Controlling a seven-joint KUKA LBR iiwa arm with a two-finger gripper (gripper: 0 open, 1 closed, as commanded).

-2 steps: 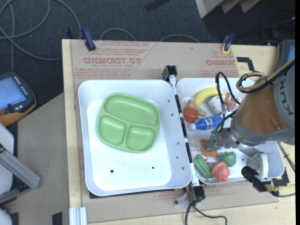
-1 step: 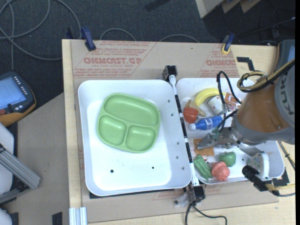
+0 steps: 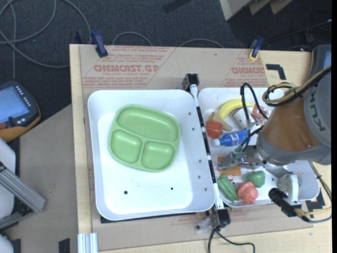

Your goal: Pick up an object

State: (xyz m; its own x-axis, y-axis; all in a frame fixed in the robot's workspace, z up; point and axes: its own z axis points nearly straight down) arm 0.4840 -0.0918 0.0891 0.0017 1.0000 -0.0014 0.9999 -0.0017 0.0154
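In right bin (image 3: 316, 186) | blue bottle (image 3: 231, 138) lies slantwise, cap left | fingers: cannot tell

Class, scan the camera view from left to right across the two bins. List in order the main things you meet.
Left bin → green divided plate → divider between the bins → blue bottle → grey arm with its orange band.

The KUKA arm (image 3: 308, 125) is a thick rounded grey body with a broad orange band (image 3: 287, 125) above the wrist, partial dark lettering on its casing, and black cables (image 3: 247, 96) looping alongside it.
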